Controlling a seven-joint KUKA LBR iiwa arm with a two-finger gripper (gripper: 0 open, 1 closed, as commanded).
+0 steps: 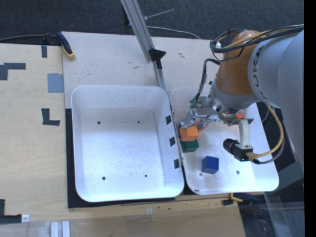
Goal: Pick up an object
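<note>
The grey arm point(276, 68) with its orange band point(237, 68) comes in from the right and covers a large part of the right bin point(256, 179), so the far wall of that bin and anything under the wrist are hidden. The gripper point(190, 125) points down near the left wall of the right bin, and an orange block point(189, 131) sits just at its tip; whether the block is really between the fingers or only below them is hard to make out, and I cannot tell how wide the jaws stand. A green block point(190, 145) lies directly under the orange one, touching it, and is partly covered by it. A blue cube point(210, 164) lies apart from the jaws, lower and to the right of them, on the open floor of the same bin. A black part with a cable point(237, 149) hangs to the right of the jaws. The left bin point(79, 132) is to the left of the jaws, white with small dark speckles. Both bins rest on a pale wooden bench point(29, 147) with grey tape marks point(55, 83). A metal rail point(140, 26) runs slantwise behind the bins, cut off at the top edge, over a dark floor point(59, 4).
</note>
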